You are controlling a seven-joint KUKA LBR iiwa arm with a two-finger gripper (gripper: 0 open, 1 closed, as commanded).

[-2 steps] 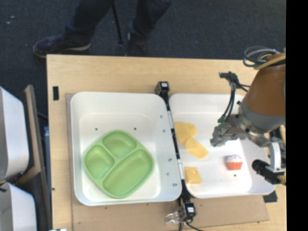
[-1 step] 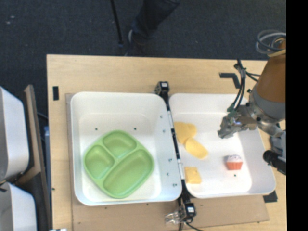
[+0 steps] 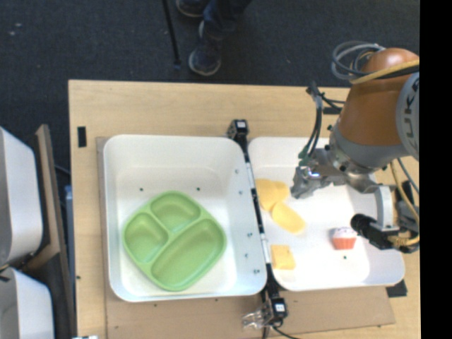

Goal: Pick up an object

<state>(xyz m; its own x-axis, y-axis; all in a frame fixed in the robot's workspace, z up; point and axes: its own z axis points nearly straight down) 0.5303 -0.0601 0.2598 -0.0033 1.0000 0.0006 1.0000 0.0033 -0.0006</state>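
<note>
Looking down at a slant on a wooden desk carrying two white bins side by side. Reaching in from the right, a grey arm with an orange band, ending in the hand hanging over the right bin near its far left part. Impossible telling whether the hand is open or closed; nothing visibly sitting between its tips. Lying just left of and below the hand, a yellow piece, touching a second, rounder yellow piece. Sitting further below, near the bin's near edge, a yellow block. Standing below and to the right of the hand, well apart from the yellow things, a small red and white object. Resting far left of the hand, in the left bin, a green divided plate.
</note>
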